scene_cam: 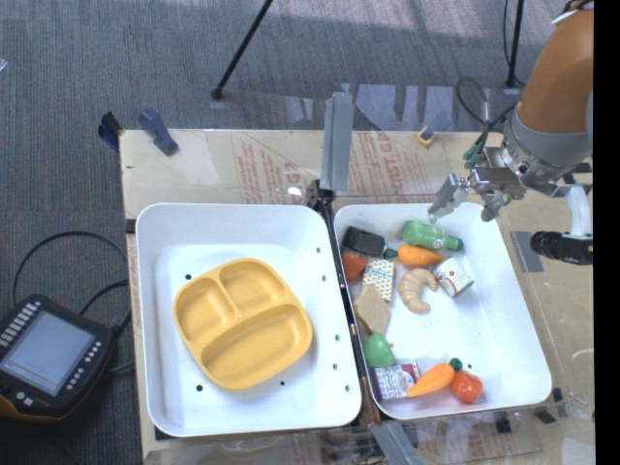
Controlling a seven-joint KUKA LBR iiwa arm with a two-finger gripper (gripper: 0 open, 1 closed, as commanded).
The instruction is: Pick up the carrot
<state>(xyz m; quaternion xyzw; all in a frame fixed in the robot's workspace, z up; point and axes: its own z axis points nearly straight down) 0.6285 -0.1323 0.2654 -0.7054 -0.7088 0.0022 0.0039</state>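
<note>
Right bin (504, 289): carrot (432, 380) near front edge, between small carton (395, 380) and tomato (466, 387). Second carrot (419, 256) beside green bottle (432, 235) and croissant (418, 290). Gripper (467, 200) above rear rim, fingers apart, nothing between. Left bin (155, 250): yellow divided plate (242, 322).

- Cardboard sheet (291, 168) under the bins: red printed lettering, seen upside down and partly covered. Fragments resembling "ED" left of the grey upright post, and "TED" or similar right of it; the full wording is not legible.
- Small red-and-white carton (393, 380) in the right bin: printed label present, too small to read.
- Small white box (453, 277) in the right bin: markings present, illegible.
</note>
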